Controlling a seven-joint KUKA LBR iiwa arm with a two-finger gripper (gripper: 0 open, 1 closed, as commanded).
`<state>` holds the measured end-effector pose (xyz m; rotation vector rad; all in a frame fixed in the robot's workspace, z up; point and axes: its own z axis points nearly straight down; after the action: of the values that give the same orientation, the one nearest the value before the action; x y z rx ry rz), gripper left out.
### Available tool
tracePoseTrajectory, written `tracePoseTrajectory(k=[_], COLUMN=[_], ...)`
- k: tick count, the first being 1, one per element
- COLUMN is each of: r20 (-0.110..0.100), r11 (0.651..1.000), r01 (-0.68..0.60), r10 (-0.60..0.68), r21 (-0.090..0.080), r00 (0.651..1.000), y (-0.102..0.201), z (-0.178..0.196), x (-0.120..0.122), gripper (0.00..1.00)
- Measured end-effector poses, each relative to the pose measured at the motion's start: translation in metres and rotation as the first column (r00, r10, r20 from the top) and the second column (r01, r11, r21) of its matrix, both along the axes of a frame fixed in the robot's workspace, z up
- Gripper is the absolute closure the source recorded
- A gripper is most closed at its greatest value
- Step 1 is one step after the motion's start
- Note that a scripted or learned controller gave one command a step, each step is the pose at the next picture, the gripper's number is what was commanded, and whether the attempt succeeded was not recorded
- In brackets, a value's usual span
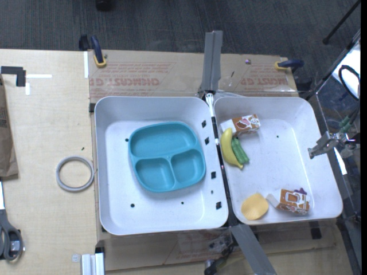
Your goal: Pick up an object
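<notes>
Two shallow white bins sit side by side on the bench. The left bin [109, 171] holds a blue divided plate [166, 156] with three compartments, lying flat near the bin's middle. The right bin [287, 153] holds the loose objects. A yellow banana [229, 149] lies near that bin's left wall, and a green pod-shaped item [239, 152] rests against the banana's right side, touching it. Just above them, toward the back, a small orange and white carton [246, 124] lies tilted. Near the front edge a round yellow piece [254, 207] sits beside a second orange and white packet [295, 201], the two close together but apart.

At the right edge of the right bin, a thin grey metal part [322, 145] reaches in over the bin's rim, well apart from all the objects; whether this is the gripper, and whether it is wide or narrow, cannot be told from this view. Nothing is seen held in it.

Left of the bins, on the bare wooden bench, lies a grey ring [75, 173]. A pair of scissors [10, 240] rests at the front left corner. Two clamps [96, 51] grip the cardboard sheet behind the bins.
</notes>
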<state>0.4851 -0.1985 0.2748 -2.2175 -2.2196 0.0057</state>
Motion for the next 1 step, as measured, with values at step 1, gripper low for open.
tracePoseTrajectory(k=[1], r20=[-0.002], r11=[0.916], r01=[0.400], r10=[-0.400], r21=[-0.001], r00=[0.916], y=[0.0313], z=[-0.1791], x=[0.0204], gripper=[0.00])
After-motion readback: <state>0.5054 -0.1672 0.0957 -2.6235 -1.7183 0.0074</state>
